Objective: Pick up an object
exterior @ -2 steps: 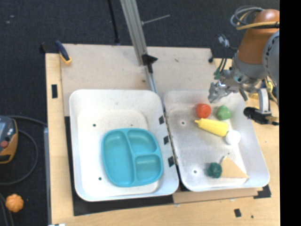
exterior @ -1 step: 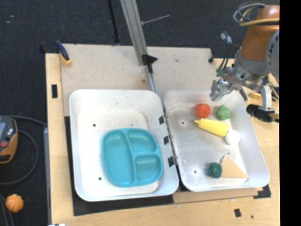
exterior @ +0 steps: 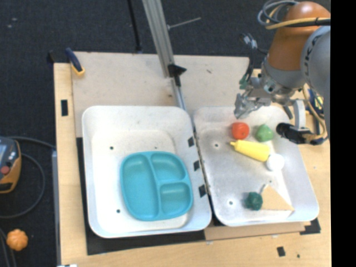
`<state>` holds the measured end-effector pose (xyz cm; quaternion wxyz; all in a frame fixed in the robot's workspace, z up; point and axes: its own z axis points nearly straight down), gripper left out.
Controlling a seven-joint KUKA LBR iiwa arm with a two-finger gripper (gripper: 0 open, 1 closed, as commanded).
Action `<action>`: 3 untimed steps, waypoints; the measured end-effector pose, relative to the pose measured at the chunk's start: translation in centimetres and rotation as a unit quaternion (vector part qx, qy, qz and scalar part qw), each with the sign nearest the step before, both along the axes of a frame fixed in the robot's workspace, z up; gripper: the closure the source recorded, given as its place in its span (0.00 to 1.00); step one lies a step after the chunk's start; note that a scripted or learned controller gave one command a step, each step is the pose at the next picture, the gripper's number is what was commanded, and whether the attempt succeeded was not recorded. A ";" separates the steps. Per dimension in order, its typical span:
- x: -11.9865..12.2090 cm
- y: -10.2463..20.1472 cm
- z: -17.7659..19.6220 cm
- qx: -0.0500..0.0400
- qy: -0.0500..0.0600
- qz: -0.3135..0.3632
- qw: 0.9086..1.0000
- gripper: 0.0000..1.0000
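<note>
**Plastic play food in the right bin, arm parked over the far edge**

Orange tomato-looking ball (exterior: 240,130) is the closest thing to the gripper (exterior: 243,108), which hangs just over the far rim of the right bin (exterior: 233,177). Honestly I cannot tell whether it's open or closed; at this angle that end of the arm is a dark blur. Nothing looks to be held.

Where stuff sits in that bin: the orange ball is at the far side, a green round piece (exterior: 264,132) just to its right, and a yellow bottle (exterior: 251,149) with a white cap (exterior: 275,162) lying on its side just nearer than both, tilted so the cap points right and near. Down at the near end there's a dark green lump (exterior: 253,201) touching a tan wedge (exterior: 275,199).

The left bin (exterior: 100,149) has a teal divided plate (exterior: 157,184) in it, well apart from the arm.

My guess on handling: all of it reads as light, hollow, hard toy plastic, so nothing fragile, but smooth and a bit slippery. The round ones will probably roll or squirt out unless pinched dead across the middle. The bottle seems the safer pick, grabbed across its body at mid-length, away from the taper and the cap. The wedge lies flat, so that's likely a tough one to get under.
</note>
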<state>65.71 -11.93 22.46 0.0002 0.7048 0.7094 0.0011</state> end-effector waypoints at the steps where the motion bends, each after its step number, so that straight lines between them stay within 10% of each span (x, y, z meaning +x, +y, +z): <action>1: -1.8 4.8 -0.5 0.000 0.001 0.000 1.000 1.00; 3: -4.9 16.2 -0.5 0.000 0.001 0.001 1.000 1.00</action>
